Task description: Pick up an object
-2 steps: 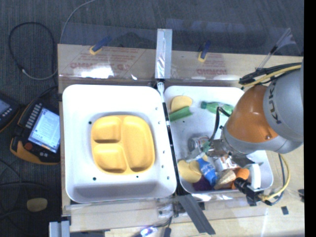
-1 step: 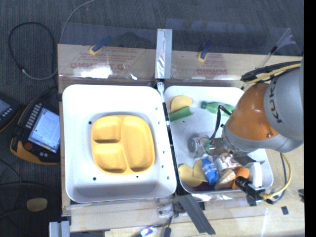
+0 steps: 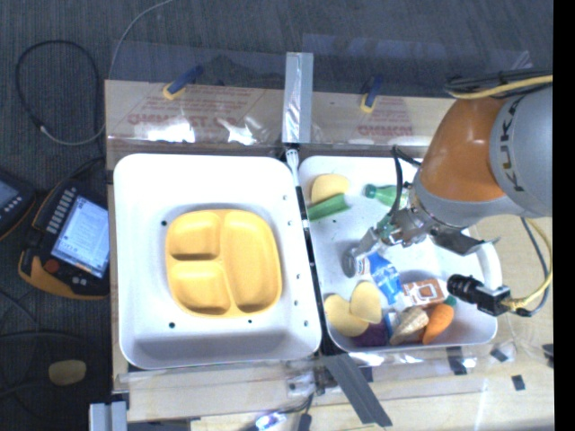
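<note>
We see our pincer (image 3: 361, 254) low in the right bin (image 3: 485, 257), its metal fingers down near the bin's white floor at about the middle, and we cannot tell from this slant whether it is released or clenched; nothing is visibly caught in it. Just below and to the right of it lies a blue-and-white packet (image 3: 386, 281), the nearest candidate, and we judge it the thing being reached for. It looks flat, glossy and narrow, lying at an angle with one end near the pincer and the other running down toward the crowded front of the bin.

To do this step well, we would centre over the packet's middle rather than its near end, turn the wrist so the closing direction crosses its narrow width, and go down until we are almost on the floor, since a flat wrapper gives little to catch. We should stay clear of the neighbours packed at its lower end: two pale yellow pieces (image 3: 352, 308), an orange-and-white box (image 3: 422, 290), an orange carrot (image 3: 437, 323) and a beige piece (image 3: 409, 323). The yellow piece (image 3: 329, 187), green tube (image 3: 327, 207) and green bottle (image 3: 381, 192) at the back sit well apart. The left bin (image 3: 144, 241) holds a yellow divided tray (image 3: 222, 260), which plays no part here.
</note>
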Motion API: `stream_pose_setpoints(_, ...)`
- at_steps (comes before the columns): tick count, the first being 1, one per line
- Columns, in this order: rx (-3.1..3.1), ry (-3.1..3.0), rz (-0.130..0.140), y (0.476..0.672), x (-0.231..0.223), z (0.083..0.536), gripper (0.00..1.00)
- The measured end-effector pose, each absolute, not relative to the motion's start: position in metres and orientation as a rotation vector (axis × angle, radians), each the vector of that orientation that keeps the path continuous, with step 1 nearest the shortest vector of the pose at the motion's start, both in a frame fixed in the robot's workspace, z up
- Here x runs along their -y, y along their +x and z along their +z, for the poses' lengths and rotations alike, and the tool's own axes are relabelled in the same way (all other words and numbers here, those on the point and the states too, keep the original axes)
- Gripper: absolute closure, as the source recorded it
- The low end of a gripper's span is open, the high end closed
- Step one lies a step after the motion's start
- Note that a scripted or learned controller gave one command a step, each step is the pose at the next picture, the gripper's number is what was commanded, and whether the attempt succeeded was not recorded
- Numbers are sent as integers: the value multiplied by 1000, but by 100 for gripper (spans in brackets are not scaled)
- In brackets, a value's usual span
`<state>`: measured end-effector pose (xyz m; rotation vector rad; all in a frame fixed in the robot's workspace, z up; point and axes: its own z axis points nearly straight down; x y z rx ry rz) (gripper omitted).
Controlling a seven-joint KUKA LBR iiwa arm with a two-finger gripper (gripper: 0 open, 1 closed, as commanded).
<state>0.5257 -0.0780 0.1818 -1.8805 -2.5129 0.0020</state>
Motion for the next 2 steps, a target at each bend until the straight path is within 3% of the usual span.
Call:
stream_pose_setpoints(1,2202,-2238,7,534,51,210,100)
stream_pose_setpoints(2,2045,-2385,9,571,60,252,100)
